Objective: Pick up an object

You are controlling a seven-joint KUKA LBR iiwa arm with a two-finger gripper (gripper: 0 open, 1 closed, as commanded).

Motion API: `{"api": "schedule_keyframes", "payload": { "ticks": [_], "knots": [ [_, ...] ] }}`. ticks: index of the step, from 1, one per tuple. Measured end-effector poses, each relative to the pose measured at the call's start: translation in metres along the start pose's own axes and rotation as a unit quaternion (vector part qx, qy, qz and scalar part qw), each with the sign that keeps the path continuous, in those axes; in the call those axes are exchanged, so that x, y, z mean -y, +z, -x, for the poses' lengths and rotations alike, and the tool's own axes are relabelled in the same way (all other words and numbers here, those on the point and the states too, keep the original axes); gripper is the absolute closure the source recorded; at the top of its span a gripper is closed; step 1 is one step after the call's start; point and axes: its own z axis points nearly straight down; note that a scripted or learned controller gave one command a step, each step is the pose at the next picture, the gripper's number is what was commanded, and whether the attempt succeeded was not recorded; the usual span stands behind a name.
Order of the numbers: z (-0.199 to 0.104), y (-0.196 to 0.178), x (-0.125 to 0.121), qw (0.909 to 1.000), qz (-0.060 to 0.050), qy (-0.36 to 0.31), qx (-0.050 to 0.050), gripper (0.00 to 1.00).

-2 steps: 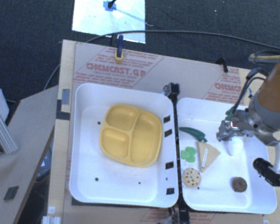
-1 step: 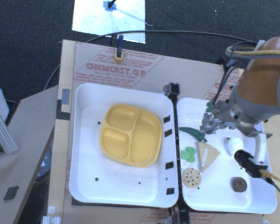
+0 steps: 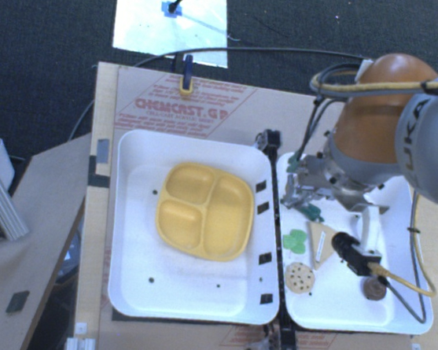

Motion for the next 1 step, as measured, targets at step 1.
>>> {"api": "schedule_keyframes", "payload": {
  "ticks": [1],
  "knots": [
    [-0.0612,0.0103,-0.0122,1.0,0.001,0.0,0.0,1.0]
  ]
}}
